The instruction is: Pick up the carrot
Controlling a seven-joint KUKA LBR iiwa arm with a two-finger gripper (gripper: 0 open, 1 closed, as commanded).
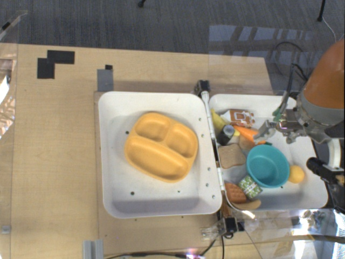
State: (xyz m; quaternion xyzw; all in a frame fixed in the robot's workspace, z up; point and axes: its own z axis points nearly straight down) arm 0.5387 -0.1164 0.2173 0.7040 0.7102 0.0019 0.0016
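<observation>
1. The carrot (247, 134) lies in the right bin (318, 198), toward its far-left part, slanting with one end up near the snack packet (241, 116) and the other down toward the teal bowl (267, 165). It is hemmed in: a dark-capped bottle (226, 134) and a banana (216, 120) sit just to its left against the bin wall, a slice of bread (232, 156) lies just below it, and the bowl's rim is close on its near side.
2. My fingers (276, 126) sit just beside the carrot's right end, over the right bin. I cannot tell from this slanted view how wide they stand, nor whether anything is between them; the metal parts blur together there.
3. I judge I am placed here because the carrot's right end is its most open side; the clutter blocks the left.
4. The risk, as I see it, is nudging the bowl or catching the packet instead.
5. The left bin (108, 161) holds a yellow divided plate (161, 146), well apart from my work. A lemon (296, 174) rests right of the bowl, and a small green can (249, 188) and a croissant (235, 192) lie near the front wall.
</observation>
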